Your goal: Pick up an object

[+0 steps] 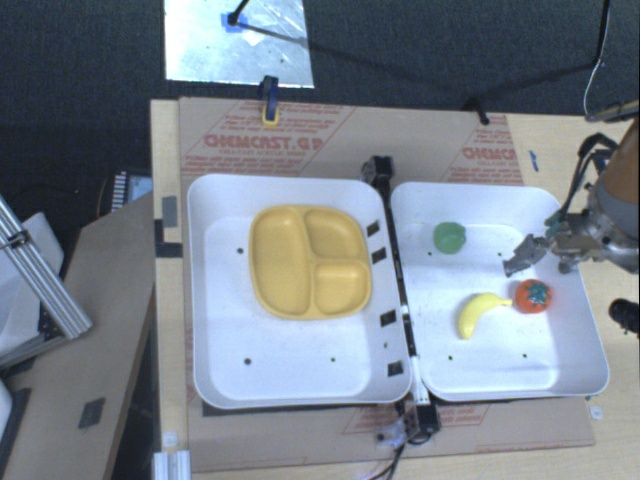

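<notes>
I saw the yellow divided plate sitting alone in the left bin. In the right bin, the banana, red tomato and green ball all lay loose. My gripper hovered just above the tomato, jaws spread, gripping nothing; the whole pick remained.

The setting is a robotics lab test bench. Evidence: two white bins mounted side by side on a protective-film-covered board, an aluminium extrusion frame at left, cables, and a dark carpet.
</notes>
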Controlling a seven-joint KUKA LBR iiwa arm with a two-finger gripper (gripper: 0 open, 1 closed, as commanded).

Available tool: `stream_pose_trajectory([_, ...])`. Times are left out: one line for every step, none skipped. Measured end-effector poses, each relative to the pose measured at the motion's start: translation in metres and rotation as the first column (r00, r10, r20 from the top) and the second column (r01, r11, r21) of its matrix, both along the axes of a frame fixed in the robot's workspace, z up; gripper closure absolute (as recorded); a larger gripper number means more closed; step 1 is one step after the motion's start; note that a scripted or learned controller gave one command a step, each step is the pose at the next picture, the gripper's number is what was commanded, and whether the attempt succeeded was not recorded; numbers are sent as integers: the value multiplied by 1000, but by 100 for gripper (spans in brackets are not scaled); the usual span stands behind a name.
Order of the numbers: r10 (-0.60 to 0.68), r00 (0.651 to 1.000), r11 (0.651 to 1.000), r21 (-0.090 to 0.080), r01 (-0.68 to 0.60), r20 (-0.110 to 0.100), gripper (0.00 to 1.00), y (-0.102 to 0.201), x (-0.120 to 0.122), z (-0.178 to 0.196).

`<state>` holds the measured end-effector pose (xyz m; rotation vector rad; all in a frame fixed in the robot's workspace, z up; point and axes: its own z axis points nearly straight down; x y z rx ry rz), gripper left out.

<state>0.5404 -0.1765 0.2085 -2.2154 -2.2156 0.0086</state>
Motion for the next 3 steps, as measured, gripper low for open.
stream_pose_trajectory([3, 1000, 1000, -2, -3, 11, 0, 0, 3, 6])
stream_pose_trajectory([1, 1000, 1000, -2, -1, 8, 0, -3, 4, -36])
stream_pose_trajectory([4, 1000, 1000, -1, -4, 7, 0, 6, 9, -87])
